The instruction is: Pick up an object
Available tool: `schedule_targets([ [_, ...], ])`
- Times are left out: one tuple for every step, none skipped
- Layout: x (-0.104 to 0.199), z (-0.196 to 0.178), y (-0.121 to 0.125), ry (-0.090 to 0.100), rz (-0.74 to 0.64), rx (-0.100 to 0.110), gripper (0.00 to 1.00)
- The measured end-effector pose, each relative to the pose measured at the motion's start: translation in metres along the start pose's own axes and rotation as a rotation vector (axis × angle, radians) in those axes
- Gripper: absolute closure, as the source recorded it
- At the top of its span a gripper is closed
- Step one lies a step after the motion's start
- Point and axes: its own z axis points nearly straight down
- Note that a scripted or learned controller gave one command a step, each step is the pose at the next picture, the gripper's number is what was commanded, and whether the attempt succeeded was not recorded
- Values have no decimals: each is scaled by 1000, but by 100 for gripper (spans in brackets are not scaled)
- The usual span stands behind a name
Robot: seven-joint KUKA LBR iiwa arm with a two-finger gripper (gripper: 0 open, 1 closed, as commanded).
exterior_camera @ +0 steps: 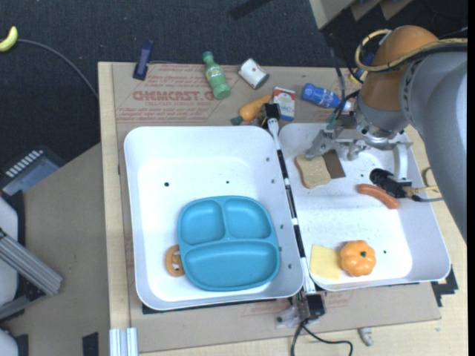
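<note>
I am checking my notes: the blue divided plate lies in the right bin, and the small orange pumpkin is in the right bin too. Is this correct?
Not quite. In the camera view the blue divided plate lies in the left bin, not the right. The small orange pumpkin is indeed in the right bin.

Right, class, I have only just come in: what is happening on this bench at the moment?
A grey robot arm with an orange band reaches in from the right, its gripper low over the far end of the right bin, just above a slice of bread. Nothing is seen between its fingers. That bin also holds a small pumpkin, a yellow cheese slice and an orange-handled tool. The left bin holds a blue divided plate and a pretzel.
</note>
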Motion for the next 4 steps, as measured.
schedule_targets([
  [1,-11,1,-1,-2,-4,100],
  [-53,-64,-39,-1,2,5,100],
  [-34,-105,-78,2,1,5,100],
  [33,-124,-152,2,0,7,100],
])
